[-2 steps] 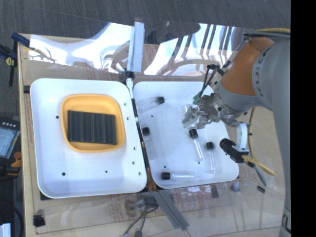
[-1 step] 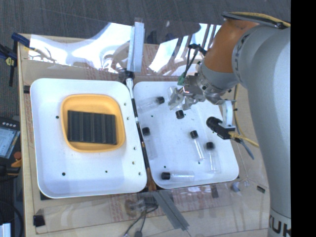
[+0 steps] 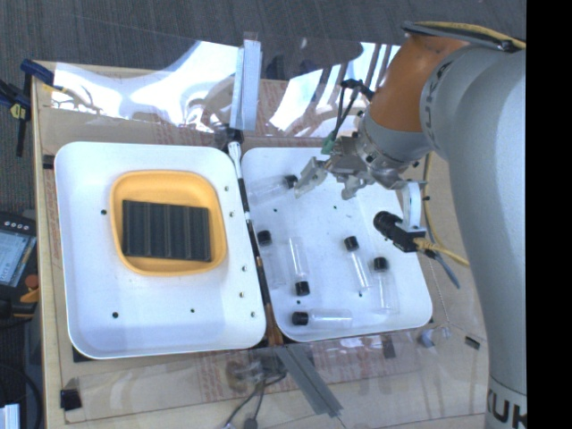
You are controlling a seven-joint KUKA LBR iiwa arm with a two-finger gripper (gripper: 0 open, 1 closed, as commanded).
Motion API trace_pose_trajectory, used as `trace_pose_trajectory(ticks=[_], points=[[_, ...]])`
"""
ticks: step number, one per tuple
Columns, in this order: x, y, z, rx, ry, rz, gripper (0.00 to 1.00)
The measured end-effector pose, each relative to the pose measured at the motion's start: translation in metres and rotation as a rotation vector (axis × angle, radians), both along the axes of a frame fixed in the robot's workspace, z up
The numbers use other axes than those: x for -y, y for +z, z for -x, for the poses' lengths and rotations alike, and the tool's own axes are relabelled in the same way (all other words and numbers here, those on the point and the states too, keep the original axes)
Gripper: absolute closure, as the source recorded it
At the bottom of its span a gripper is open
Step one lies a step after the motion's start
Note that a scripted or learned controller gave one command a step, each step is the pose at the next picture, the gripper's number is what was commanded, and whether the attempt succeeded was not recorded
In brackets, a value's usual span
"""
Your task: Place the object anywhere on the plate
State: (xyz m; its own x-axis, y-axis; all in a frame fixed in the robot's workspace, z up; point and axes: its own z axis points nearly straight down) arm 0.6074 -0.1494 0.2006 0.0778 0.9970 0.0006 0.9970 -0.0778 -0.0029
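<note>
Two shallow white bins sit side by side on the bench, both with rounded corners and a smooth, matte plastic look. The left bin [image 3: 80, 311], filling the centre-left of the frame, holds one item: a yellow plate [image 3: 134, 195] of rounded-rectangular shape with a raised rim, its middle covered by a dark, ribbed rectangular insert [image 3: 168, 230]. The plate lies flat in the upper middle of that bin. The right bin [image 3: 407, 302], at centre-right, holds several clear tubes with black caps, scattered and lying on their sides: one near the bin's left edge [image 3: 296, 259], one right of centre [image 3: 356, 262], one along the lower edge [image 3: 320, 315], and one toward the lower right [image 3: 382, 284], which is faint against the white floor. A further black cap [image 3: 291, 181] lies in the upper left part of this bin; whether a tube is attached cannot be told. None of these objects is on the plate; all lie in the right bin, well apart from it. The grey arm with its orange band [image 3: 407, 70] enters from the upper right of the frame, and the gripper [image 3: 332, 172] hangs over the upper part of the right bin, just beside the upper-left cap. Its metal fingers [image 3: 308, 177] appear spread apart with nothing seen between them. Crumpled clear sheeting [image 3: 161, 92] with bright reflections lies along the top of the bench behind both bins.
</note>
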Motion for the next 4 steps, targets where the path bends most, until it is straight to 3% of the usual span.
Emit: trace_pose_trajectory(ticks=[1,2,3,4], points=[[0.004,-0.010,0.017,-0.003,0.297,-0.002,0.00],[-0.026,0.012,0.021,-0.001,0.725,-0.002,0.00],[0.001,0.002,0.056,0.000,0.942,-0.003,0.00],[0.050,-0.019,0.083,0.002,1.267,-0.002,0.00]])
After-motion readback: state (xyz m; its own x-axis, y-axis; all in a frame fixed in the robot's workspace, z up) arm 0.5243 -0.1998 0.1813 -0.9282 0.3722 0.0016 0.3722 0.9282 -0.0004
